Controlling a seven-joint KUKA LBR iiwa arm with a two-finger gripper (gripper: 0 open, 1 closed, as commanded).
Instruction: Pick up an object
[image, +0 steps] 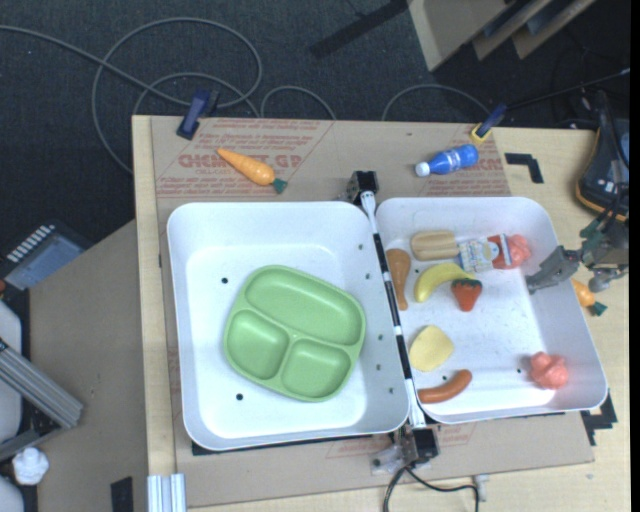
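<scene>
The right bin (520, 400) holds several toy foods. A tan bread roll (433, 244), a small bottle with a red end (493, 251), a banana (437, 279) and a strawberry (466, 293) lie in its far half. Along the divider lies a brown wedge (399, 275). Nearer the front are a yellow slice (431, 347), a sausage (444, 387) and a pink lump (548, 369). My gripper (562, 266) hangs over the bin's right rim, to the right of the bottle and apart from every item.
The left bin (200, 250) holds a green divided plate (293, 332). On the bench behind the bins lie a toy carrot (250, 167) and a blue bottle (448, 161). A small orange piece (584, 295) sits just outside the right bin's rim, under the gripper.
</scene>
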